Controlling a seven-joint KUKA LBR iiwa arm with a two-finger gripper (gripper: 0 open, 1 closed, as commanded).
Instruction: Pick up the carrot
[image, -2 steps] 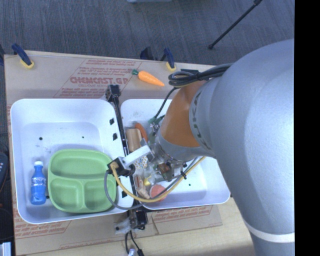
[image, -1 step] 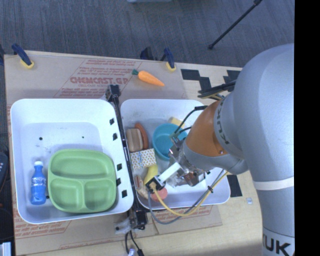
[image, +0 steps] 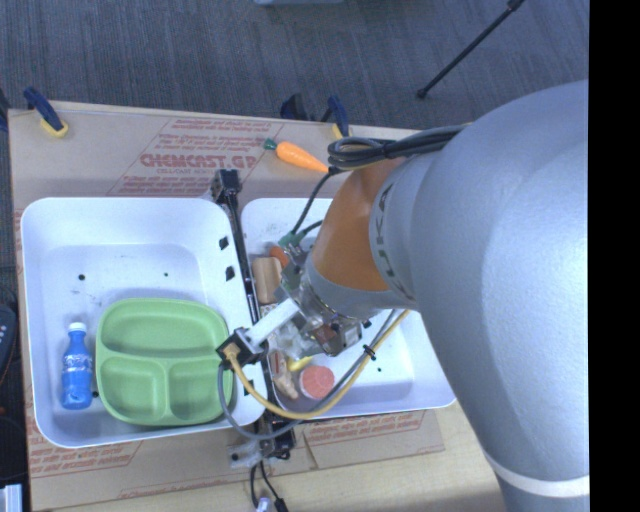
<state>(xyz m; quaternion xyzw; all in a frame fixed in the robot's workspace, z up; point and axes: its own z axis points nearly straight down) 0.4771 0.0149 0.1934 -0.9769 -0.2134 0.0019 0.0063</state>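
The carrot (image: 298, 156), orange with a green tip, lies on the cardboard bench top just behind the right bin (image: 425, 385), outside both bins. My arm reaches in from the right and covers most of the right bin. My gripper (image: 305, 345) points down into that bin near its left wall, well in front of the carrot and apart from it. The wrist and cables hide its tip.
The left bin (image: 60, 230) holds a green divided plate (image: 160, 360) and a blue bottle (image: 75, 365). Near my gripper in the right bin lie a brown item (image: 265, 278) and a red round item (image: 318, 381). Blue clamps (image: 45, 110) grip the bench's back edge.
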